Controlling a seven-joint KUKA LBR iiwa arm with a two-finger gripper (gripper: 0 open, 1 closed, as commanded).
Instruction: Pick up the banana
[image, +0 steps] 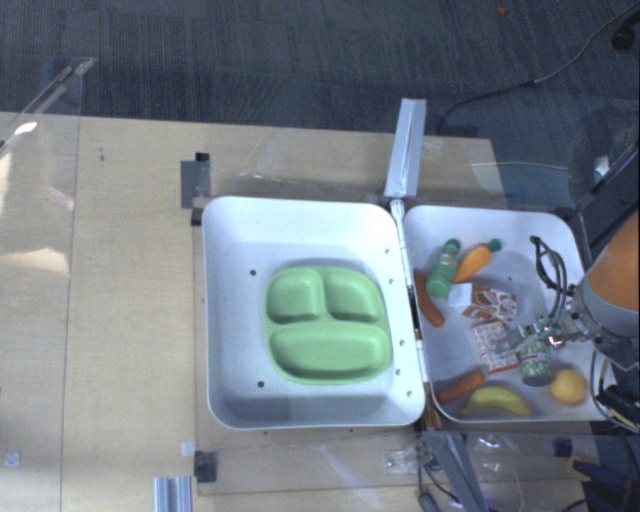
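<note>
The yellow banana (496, 401) lies along the front wall of the right bin (500, 219), between a reddish sausage and a yellow lemon. My gripper (540, 345) hangs low over the bin's right half, just above and to the right of the banana, over a small grey-green object (536, 370). It is apart from the banana. The arm's orange band (612, 285) comes in from the right edge.
The right bin also holds a green bottle (443, 268), a carrot (474, 260), two reddish sausages (428, 300) (461, 385), a printed packet (492, 322) and a lemon (567, 387). The left bin (230, 300) holds a green divided tray (327, 322).
</note>
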